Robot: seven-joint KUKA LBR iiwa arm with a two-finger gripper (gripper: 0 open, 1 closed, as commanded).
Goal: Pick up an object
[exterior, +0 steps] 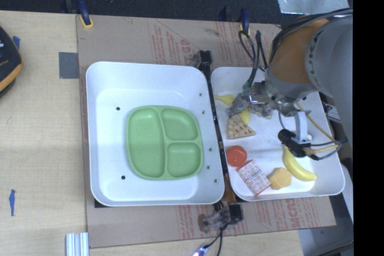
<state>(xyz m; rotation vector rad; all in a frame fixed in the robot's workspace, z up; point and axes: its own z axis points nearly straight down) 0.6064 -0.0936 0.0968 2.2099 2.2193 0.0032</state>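
Reaching: the gripper hung low in the right bin, tips at a yellow piece.
Grip: unclear.
Nearby: waffle wedge just beside the tips; tomato, banana farther off.
Progress: nothing seen lifted; grasp and lift remained.

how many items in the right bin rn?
6 visible: waffle wedge and yellow piece by the gripper, tomato, packet, nugget, banana at the front. The arm may hide more.
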